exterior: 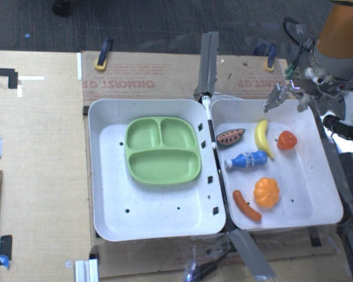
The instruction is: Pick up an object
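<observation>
Gripper (pixel 288 96) — fingers spread, holding nothing — hangs over the right bin's (pixel 317 216) far edge; descending here risks striking the rim, missing the banana (pixel 262 137).

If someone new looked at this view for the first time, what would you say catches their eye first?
Most likely the green divided plate, alone in the left bin. Next, the cluster of bright toy food in the right bin: a banana, a tomato, a watermelon slice, a blue bottle, an orange pumpkin and a sausage. The gripper hovers over that bin's far edge, holding nothing.
</observation>
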You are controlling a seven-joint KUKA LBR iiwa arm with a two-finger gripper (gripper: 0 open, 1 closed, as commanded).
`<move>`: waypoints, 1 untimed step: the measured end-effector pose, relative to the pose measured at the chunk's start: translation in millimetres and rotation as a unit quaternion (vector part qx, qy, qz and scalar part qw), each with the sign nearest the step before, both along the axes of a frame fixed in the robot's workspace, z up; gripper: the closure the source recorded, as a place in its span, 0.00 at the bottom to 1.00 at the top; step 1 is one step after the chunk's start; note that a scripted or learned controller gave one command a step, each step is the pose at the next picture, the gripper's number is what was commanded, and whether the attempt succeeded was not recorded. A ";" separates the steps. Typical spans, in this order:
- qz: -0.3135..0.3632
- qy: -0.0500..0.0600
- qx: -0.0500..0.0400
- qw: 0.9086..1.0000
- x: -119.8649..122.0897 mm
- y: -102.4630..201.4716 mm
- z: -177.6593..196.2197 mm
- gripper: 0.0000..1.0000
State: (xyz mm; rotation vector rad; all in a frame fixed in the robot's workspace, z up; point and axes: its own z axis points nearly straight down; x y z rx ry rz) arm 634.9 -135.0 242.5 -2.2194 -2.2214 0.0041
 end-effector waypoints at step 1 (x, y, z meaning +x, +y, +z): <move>0.097 -0.002 0.000 0.995 2.1 -50.9 -150.3 0.00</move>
